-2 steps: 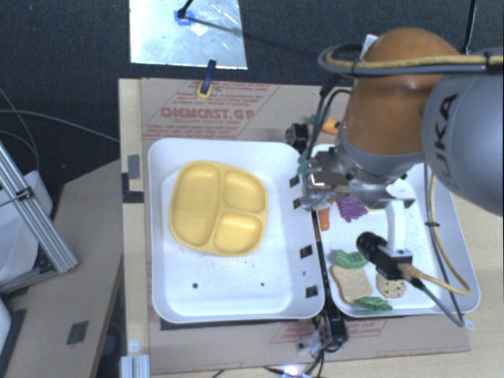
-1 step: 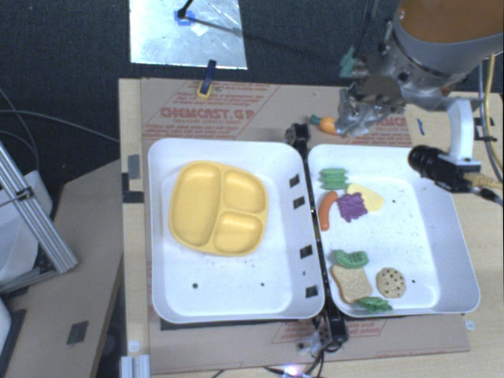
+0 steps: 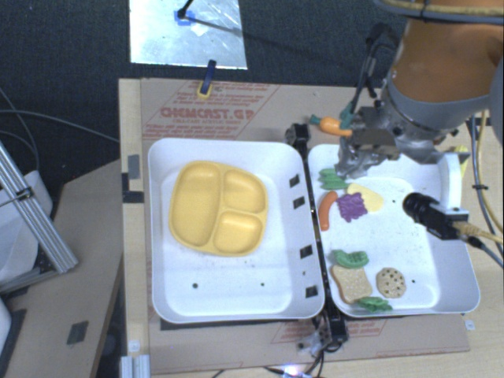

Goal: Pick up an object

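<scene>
While the gripper (image 3: 352, 166) hangs low over the back left part of the right bin (image 3: 449, 290), its fingers point down just above a green toy vegetable (image 3: 331, 180), and whether they are spread or closed cannot be made out (the wrist body hides most of them); nothing is visibly held between them. Just in front lie a purple grape bunch (image 3: 352, 205) touching a pale yellow piece (image 3: 372, 200), with an orange-red sausage (image 3: 327, 209) beside them to the left. An orange carrot (image 3: 331, 124) rests at the bin's back edge, behind the gripper. Nearer the front sit a second green piece (image 3: 350, 257), a slice of toast (image 3: 352, 283), and a round cookie (image 3: 390, 282). Over in the left bin (image 3: 181, 298) lies a yellow divided plate (image 3: 218, 206). Both bins stand on a surface (image 3: 228, 105) of brown cardboard.
</scene>
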